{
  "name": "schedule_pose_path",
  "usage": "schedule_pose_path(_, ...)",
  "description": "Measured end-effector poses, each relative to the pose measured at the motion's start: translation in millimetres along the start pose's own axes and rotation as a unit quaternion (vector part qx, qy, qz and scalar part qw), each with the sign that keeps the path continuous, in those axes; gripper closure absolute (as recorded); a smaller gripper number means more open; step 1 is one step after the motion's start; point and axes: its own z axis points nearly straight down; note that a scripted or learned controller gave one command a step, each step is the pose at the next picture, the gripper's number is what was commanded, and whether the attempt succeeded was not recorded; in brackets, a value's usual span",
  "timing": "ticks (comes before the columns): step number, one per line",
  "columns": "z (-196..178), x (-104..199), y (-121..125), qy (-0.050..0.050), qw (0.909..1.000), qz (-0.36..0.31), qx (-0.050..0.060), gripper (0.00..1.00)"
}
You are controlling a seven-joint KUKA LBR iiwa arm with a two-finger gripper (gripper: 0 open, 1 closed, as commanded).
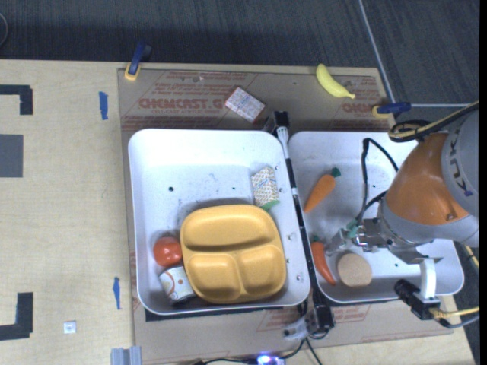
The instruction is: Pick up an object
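Gripper (pixel 364 238) sits low in right bin (pixel 449 280), near its near wall; can't tell finger state, arm hides them. Tan round disc (pixel 354 270) lies just near-side of gripper, touching or almost. Red pepper (pixel 322 263) just left of disc, by bin's left wall. Carrot (pixel 319 192), orange w/ green top, lies tilted farther back, open room around it. Left bin (pixel 152 158): yellow moulded tray (pixel 232 251), smooth, 3 compartments; tomato (pixel 167 250) & small can (pixel 176 282) at its left; patterned pouch (pixel 264 185) behind.

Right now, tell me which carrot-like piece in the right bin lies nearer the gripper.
The red-orange one along the right bin's left wall, beside the tan round piece. The orange carrot with green top lies farther up.
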Motion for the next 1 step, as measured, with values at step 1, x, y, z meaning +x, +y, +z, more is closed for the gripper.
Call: schedule_pose_path(1,0.1,-0.1,0.0,0.000,1.0000,0.000,0.000,0.00)
